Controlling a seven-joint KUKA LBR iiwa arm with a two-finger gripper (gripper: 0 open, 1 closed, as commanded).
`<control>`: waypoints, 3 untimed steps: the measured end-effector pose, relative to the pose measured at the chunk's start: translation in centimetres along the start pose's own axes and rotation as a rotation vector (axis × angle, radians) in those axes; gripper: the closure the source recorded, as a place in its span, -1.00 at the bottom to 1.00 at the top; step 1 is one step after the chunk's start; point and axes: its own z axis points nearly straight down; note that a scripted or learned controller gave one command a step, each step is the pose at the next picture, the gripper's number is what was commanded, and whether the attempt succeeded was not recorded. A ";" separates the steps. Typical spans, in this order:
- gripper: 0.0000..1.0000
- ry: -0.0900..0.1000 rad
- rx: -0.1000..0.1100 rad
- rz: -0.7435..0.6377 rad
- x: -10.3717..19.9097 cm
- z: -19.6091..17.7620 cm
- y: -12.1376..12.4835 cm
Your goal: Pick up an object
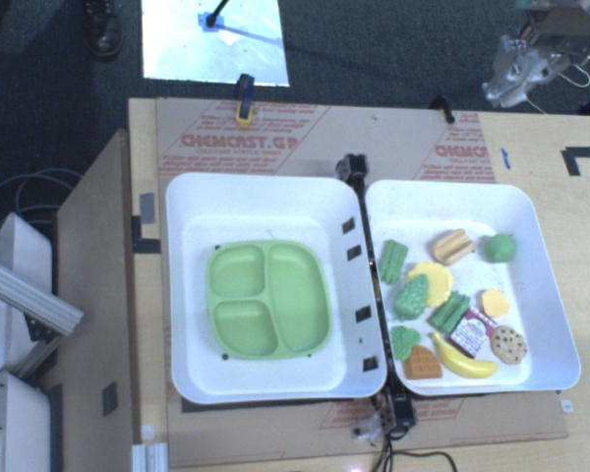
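Above the worktop's [305, 131] far right corner your tool [516, 72] hung; I cannot tell its state. Toy foods, a banana [464, 364] among them, filled the right bin [551, 293].

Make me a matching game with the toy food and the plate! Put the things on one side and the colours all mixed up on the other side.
Things:
1. banana
2. divided plate
3. cookie
4. hot dog

Colours:
A. light green
B. tan bun with a brown middle
C. yellow
D. light brown with dark dots

Pairs: 1-C, 2-A, 3-D, 4-B
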 end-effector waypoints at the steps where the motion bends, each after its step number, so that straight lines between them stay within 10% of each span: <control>1: 1.00 0.003 0.017 -0.007 8.6 0.8 -0.5; 2: 1.00 0.004 0.018 -0.009 18.7 0.8 -2.0; 3: 1.00 0.002 0.014 -0.001 18.0 -0.4 -1.8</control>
